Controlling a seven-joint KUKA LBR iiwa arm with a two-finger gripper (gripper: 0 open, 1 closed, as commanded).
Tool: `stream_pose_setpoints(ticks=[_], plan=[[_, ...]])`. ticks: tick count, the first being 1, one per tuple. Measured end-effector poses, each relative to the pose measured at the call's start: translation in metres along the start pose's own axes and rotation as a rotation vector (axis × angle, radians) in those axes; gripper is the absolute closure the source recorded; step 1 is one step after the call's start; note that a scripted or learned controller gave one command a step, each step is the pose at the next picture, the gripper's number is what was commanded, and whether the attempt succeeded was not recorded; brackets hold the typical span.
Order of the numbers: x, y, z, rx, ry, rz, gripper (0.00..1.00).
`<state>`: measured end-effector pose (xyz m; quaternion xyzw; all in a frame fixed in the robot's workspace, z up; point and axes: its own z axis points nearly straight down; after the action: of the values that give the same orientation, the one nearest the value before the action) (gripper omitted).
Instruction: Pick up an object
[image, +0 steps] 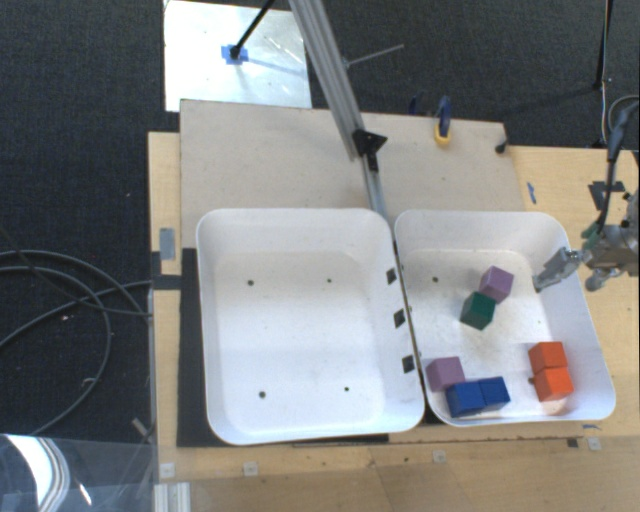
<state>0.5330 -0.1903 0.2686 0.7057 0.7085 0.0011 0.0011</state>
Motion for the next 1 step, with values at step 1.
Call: stream_pose_setpoints(ticks=[1], plan=[[-0.0184, 0.032, 0.1576, 0.006, 0.0, 0.001, 0.0]])
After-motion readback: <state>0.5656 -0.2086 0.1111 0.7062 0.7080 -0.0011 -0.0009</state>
